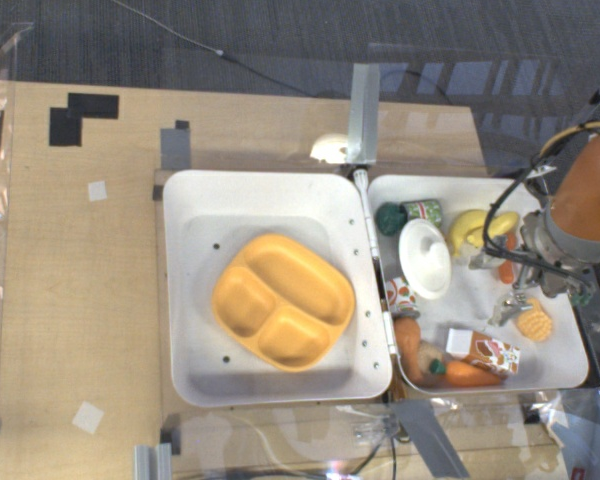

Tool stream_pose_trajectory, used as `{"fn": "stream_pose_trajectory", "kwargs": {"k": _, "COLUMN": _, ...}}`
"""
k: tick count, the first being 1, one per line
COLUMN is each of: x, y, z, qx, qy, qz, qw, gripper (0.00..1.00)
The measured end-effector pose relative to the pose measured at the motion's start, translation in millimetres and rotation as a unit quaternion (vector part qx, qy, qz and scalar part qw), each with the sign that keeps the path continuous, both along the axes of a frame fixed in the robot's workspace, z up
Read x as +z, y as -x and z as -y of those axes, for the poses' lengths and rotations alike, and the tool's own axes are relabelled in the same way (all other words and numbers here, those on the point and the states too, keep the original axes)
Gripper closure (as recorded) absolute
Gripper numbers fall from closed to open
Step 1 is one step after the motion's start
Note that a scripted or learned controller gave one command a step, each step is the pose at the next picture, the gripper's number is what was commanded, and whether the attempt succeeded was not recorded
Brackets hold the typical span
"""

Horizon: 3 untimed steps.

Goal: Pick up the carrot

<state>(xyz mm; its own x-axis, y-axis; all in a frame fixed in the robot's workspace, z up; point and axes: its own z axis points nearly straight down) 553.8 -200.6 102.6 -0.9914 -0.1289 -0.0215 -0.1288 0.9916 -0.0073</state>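
The carrot lies in the right bin, near its front left corner, pointing roughly front to back along the bin's left wall. It sits well to the left of the pincer and a little nearer the front edge, apart from it, with nothing gripping it. A second orange carrot-like piece lies crosswise just in front of it, by a small dark green item, and a small carton with red and white print rests just beside that, left of and in front of the pincer.

The pincer hangs low over the right bin's right half, its metal tips pointing down towards the bin floor; whether it is released or clenched cannot be told from this angle, and nothing shows between its tips. A yellow waffle-patterned piece lies just right of the tips, very near them. Behind the pincer a banana lies by the bin's back wall, and a white bowl stands to the pincer's left, with a green can and a dark green round thing behind it.

The grey arm with its orange band comes in from the right, black cables looping over the wrist.

Far left of the pincer, the left bin holds a yellow divided plate. Both bins rest on the wooden surface.
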Motion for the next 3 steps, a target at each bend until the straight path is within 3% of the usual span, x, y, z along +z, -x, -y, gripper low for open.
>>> {"fn": "stream_pose_trajectory", "kwargs": {"k": 1, "x": -11, "y": 32, "z": 3, "qx": -0.030, "qy": 0.0000, "qz": 0.002, "qw": 0.9995, "gripper": 0.00}}
{"fn": "stream_pose_trajectory", "kwargs": {"k": 2, "x": 1, "y": 29, "z": 2, "qx": -0.027, "qy": 0.0007, "qz": 0.004, "qw": 0.9996, "gripper": 1.00}}
{"fn": "stream_pose_trajectory", "kwargs": {"k": 3, "x": -12, "y": 50, "z": 5, "qx": 0.176, "qy": 0.0035, "qz": -0.001, "qw": 0.9843, "gripper": 1.00}}
